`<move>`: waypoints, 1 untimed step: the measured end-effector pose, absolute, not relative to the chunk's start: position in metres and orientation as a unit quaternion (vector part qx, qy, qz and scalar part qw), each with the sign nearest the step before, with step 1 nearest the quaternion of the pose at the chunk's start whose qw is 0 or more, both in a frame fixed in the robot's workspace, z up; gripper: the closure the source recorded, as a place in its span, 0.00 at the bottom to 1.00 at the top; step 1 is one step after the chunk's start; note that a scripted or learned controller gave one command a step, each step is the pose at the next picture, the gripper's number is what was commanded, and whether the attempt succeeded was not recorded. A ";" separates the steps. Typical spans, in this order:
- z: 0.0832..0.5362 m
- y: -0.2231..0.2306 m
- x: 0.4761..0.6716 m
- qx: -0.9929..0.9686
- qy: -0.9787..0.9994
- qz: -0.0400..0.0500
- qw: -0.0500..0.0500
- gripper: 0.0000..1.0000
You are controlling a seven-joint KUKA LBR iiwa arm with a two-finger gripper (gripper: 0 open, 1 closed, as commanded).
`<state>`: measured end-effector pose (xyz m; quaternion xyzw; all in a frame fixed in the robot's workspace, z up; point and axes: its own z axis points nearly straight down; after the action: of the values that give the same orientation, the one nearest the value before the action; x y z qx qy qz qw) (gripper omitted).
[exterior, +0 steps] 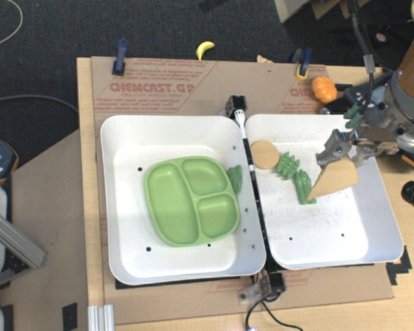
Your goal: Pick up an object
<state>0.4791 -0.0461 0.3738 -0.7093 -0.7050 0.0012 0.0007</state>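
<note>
We are seeing the left bin (124, 185) holding a green tray (192, 200). In the right bin (372, 233), the gripper (339, 150) is sitting on a tan wedge's (335, 181) upper edge; grip we cannot tell. A tan disc (265, 154) and green toys (294, 174) are lying beside it.

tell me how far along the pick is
Done: the hand has reached the right bin, over the upper end of the tan wedge. In hand: nothing I can confirm; the wedge looks to be lying in the bin. Left: grasping and lifting it, or the green toys beside it.
</note>
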 end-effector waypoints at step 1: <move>0.325 0.010 0.479 -0.705 -0.709 0.002 0.003 1.00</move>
<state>0.4788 0.0097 0.3249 -0.7052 -0.7090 0.0019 0.0031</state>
